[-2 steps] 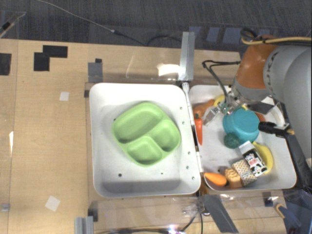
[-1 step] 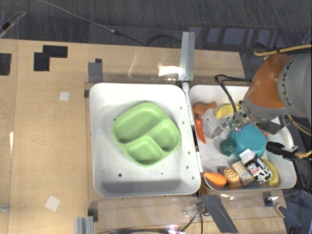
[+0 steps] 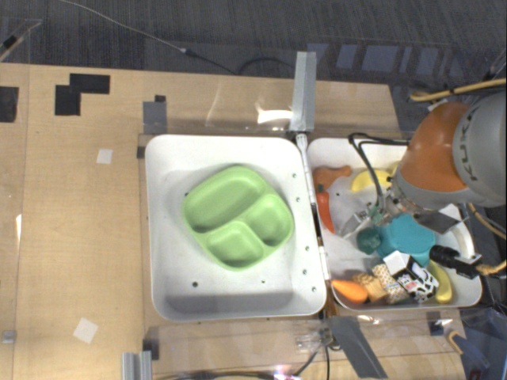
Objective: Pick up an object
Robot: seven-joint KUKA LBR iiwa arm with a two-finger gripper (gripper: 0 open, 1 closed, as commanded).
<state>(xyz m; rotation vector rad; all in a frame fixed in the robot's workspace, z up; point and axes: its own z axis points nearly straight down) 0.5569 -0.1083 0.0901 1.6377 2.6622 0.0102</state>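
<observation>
Hovering in right bin (image 3: 472, 295): gripper (image 3: 379, 216), just above teal cup (image 3: 405, 237); finger state can't tell. Cup prob. light, rigid plastic, smooth/slippery; take at rim. Carrot toy (image 3: 349, 291) lower-left of cup, banana (image 3: 440, 283) lower-right.

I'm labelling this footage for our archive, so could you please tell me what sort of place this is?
Probably a robotics lab's bin-picking bench: a wooden bench bears two white bins, a grey KUKA arm reaches over toy clutter, and a green divided plate lies in the left one.
</observation>
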